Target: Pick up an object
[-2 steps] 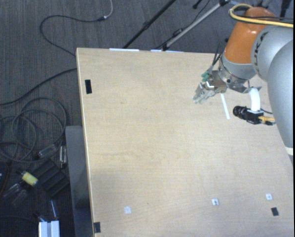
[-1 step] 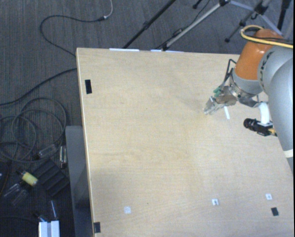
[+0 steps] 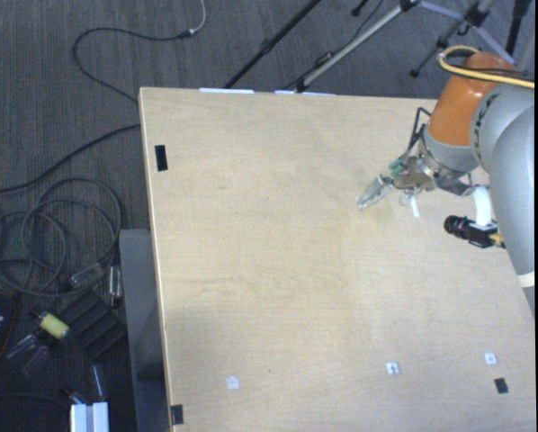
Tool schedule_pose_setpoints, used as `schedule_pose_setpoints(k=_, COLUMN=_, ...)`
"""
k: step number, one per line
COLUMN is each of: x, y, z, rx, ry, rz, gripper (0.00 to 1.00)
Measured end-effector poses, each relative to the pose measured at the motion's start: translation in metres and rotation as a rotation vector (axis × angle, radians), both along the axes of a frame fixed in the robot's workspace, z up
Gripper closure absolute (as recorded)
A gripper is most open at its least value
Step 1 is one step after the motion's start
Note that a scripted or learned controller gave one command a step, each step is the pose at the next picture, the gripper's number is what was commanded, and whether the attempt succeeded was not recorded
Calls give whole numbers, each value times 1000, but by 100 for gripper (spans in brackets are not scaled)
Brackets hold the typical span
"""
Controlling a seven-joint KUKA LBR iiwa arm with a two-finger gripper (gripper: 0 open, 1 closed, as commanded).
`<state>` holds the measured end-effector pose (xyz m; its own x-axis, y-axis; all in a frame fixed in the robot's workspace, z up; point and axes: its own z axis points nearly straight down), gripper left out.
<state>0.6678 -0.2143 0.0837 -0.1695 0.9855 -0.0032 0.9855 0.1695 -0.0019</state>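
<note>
grey arm's end effector [image 3: 390,192] over the bare light wooden counter [image 3: 296,268] | fingers spread | nothing pinched between them

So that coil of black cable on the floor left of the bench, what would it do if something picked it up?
The cable would probably be floppy: it is thin and lies in loose loops, so it should sag and uncoil rather than keep its shape. It likely weighs little for its length. The loops overlap other leads, so lifting it might drag those along.
</note>
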Motion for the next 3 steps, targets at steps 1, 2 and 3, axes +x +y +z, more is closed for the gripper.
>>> schedule_pose_setpoints(k=1, x=1, y=-1, z=0, rx=1, ry=1, rz=199, gripper=0)
schedule_pose_setpoints(k=2, x=2, y=0, z=11, rx=-2, ry=-2, rz=200, gripper=100)
schedule_pose_setpoints(k=3, x=2, y=0, z=21, rx=-3, ry=-5, rz=200, gripper=100)
